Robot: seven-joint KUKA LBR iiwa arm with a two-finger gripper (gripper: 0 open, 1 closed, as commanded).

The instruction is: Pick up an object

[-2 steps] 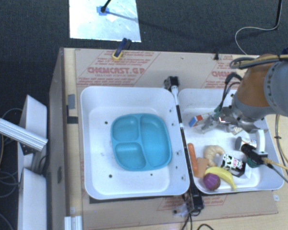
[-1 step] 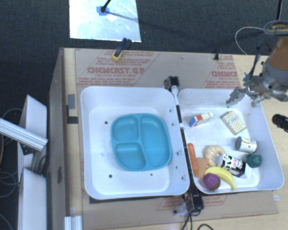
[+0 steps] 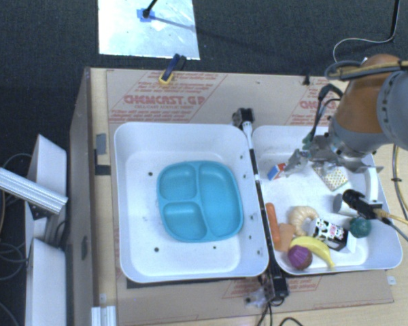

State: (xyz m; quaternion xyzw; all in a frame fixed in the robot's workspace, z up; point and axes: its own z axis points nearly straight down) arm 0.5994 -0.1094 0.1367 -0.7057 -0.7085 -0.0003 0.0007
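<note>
Fingers look spread and empty over the right white bin, so we're guessing they're lining up on the small red-and-blue block.

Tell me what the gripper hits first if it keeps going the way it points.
Probably the small red-and-blue item just beyond the gripper, on the right bin floor; depth is unclear.

Arm reaches in from right, pincer lowered
</note>
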